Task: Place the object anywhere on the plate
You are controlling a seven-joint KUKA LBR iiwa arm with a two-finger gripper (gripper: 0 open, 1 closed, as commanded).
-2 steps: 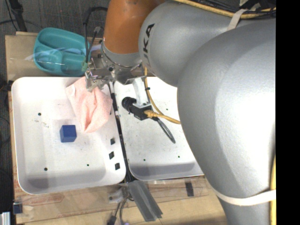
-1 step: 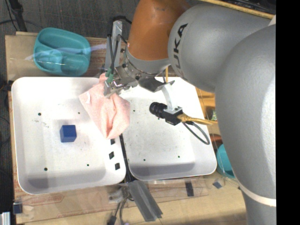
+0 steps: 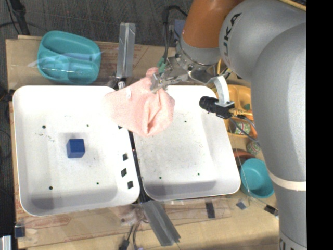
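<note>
A pink cloth [image 3: 146,109] hangs in the air over the divide between the two bins, draping down from its top right corner. My gripper [image 3: 159,82] is shut on that corner, with the cloth pinched between its fingers. A teal plate-like dish [image 3: 68,57] with raised sections rests on the bench beyond the left bin, far to the left of the gripper. The cloth hides part of the back rims of both bins.
A small blue cube [image 3: 76,148] lies in the left bin [image 3: 52,184]. The right bin [image 3: 182,160] sits below the arm. A teal bowl [image 3: 256,177] stands off the bench's right side, next to yellow clutter [image 3: 242,100].
</note>
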